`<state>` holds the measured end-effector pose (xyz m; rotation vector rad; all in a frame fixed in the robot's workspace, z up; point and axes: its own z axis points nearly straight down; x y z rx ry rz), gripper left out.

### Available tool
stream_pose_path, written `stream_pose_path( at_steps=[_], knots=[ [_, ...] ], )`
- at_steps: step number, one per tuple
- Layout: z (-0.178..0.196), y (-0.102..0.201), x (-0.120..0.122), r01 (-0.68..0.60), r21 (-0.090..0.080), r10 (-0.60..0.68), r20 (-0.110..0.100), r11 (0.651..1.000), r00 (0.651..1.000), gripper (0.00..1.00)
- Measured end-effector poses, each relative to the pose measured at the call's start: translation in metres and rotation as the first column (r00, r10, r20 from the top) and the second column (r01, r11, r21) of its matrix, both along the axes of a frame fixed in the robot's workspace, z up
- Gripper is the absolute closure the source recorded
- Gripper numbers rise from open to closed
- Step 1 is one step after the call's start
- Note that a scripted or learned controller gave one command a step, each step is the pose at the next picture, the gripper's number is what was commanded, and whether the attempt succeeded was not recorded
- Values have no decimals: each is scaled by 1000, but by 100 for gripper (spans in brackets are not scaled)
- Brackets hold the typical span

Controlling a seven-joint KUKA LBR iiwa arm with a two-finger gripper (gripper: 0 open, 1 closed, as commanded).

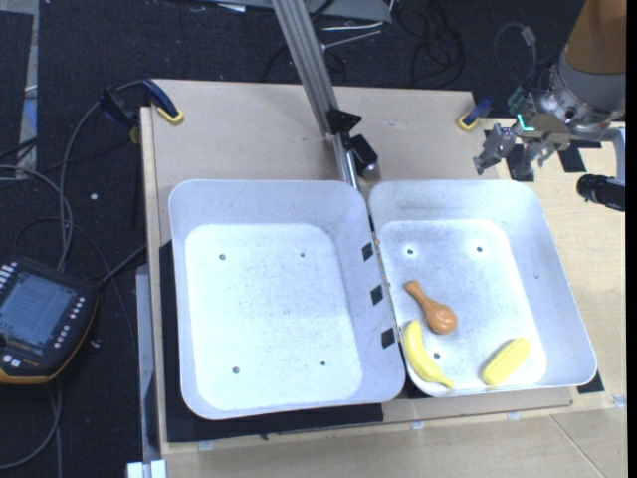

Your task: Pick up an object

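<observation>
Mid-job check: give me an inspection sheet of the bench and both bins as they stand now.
Surface: wooden bench bearing left bin and right bin.
Job's things: in the right bin, orange drumstick-shaped toy, banana, yellow block.
Clutter: yellow clamps at the bench's far corners.
Grippers: pincer above the right bin's far edge, holding nothing.
Cables: black cables on the floor.
Surroundings: pendant, aluminium strut.

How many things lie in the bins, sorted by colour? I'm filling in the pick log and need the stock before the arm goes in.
Yellow: 2, a curved banana and a stubby yellow piece, both near the front of the right bin.
Orange-brown: 1, a drumstick-shaped toy just behind the banana.
Total: 3, all in the right bin.
</observation>
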<state>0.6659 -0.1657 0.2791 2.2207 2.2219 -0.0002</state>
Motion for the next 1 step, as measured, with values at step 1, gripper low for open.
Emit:
stream_pose_path(
  at_steps=[1],
  knots=[
    [0,0,0,0,0,0,0,1000,1000,0]
  ],
)
